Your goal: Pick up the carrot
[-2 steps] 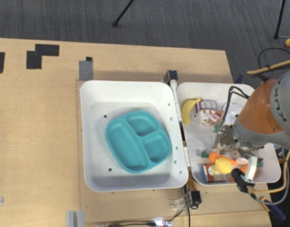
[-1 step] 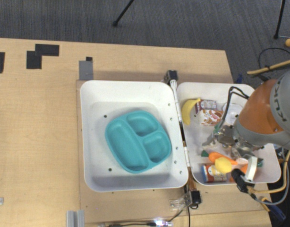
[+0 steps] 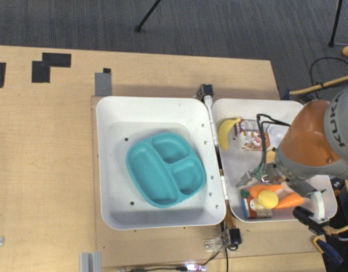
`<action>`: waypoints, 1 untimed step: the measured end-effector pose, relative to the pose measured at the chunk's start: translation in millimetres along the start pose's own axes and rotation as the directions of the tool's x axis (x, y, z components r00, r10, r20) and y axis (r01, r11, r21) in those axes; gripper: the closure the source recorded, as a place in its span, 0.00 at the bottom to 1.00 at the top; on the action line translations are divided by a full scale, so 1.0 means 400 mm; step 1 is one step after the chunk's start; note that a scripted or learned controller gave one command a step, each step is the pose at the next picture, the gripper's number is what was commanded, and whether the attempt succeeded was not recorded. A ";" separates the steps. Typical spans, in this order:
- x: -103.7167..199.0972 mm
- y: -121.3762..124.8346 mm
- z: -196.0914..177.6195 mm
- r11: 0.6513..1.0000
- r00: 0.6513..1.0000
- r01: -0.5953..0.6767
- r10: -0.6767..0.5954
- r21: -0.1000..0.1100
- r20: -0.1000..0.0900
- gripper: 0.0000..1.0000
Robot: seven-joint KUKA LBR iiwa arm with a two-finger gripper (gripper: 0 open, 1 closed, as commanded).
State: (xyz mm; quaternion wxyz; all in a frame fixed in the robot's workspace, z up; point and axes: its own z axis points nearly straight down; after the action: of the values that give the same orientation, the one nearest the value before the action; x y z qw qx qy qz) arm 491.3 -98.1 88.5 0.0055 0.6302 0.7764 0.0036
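Orange and tapered, the carrot (image 3: pixel 288 200) lies in the right white plastic bin (image 3: pixel 233 152), toward that bin's 5 o'clock corner, with its thick end pointing to 9 o'clock and its thin end to 3 o'clock. A round yellow plastic lemon (image 3: pixel 268 199) sits on its thick end, touching it. Just at 7 o'clock of the lemon lies a small carton with red and white print (image 3: pixel 252 208), against the bin's near wall. A yellow banana (image 3: pixel 226 130) lies in the same bin at about 11 o'clock, near the dividing wall, and just beside it at 3 o'clock is a small white printed box with brown and red marks (image 3: pixel 251 136).

The grey arm with its orange band (image 3: pixel 310 137) reaches in from 3 o'clock and hangs over the right bin, covering much of it. The pincer (image 3: pixel 263 175) sits just at 12 o'clock of the lemon and carrot; I cannot tell whether it is released or clenched, and nothing is visibly between its tips.

The left white plastic bin (image 3: pixel 114 169) holds a teal plastic divided plate (image 3: pixel 165 169) with three compartments, lying near its centre. Both bins rest on the pale wooden surface (image 3: pixel 43 163).
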 end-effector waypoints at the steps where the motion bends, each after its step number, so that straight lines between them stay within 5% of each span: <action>1: 0.000 0.011 -0.032 1.000 1.000 0.002 -0.002 -0.011 0.003 1.00</action>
State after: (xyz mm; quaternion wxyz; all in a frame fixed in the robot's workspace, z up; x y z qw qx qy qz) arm 495.6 -97.1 101.2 0.0101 0.6294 0.7770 0.0070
